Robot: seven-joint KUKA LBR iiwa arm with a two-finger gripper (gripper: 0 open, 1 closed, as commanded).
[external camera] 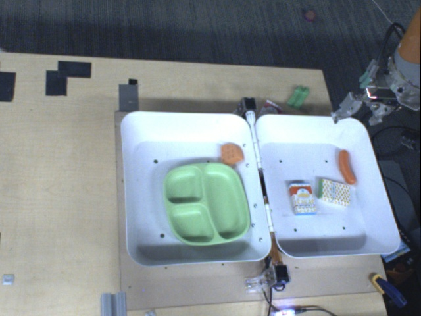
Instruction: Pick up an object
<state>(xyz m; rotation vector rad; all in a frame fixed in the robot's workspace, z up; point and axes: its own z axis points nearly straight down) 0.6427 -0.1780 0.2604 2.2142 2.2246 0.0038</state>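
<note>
The claw [364,104] was seen at two o'clock, above the right bin's [378,206] far corner; whether it was clenched could not be told. A sausage [346,167], carton [302,198] and box [335,192] lay in that bin.

Two white bins [191,127]; one green tray [206,203]; one cookie [231,153]; one sausage [346,167]; two small cartons [302,198].
</note>
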